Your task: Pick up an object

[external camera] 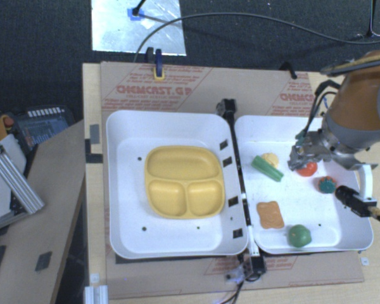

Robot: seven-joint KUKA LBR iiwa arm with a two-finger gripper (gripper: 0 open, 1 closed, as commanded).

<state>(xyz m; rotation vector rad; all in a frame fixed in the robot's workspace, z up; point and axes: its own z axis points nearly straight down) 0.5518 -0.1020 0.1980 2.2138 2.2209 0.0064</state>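
Two bins on board printed "CHEMCAST GP" | claw over red item | grip: cannot tell

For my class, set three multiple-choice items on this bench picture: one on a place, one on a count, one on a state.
1. Where does the yellow tray lie?
A. in the left bin
B. in the right bin
C. on the floor

2. How many compartments does the yellow tray have?
A. one
B. three
C. five

3. Where is the gripper?
A. over the left bin
B. beside the green ball
C. low over the red object

Key:
1 A: the tray sits in the middle of the left bin.
2 B: one long compartment at the back and two smaller ones in front.
3 C: the gripper hangs over the right bin, right at the red object, far from the green ball.
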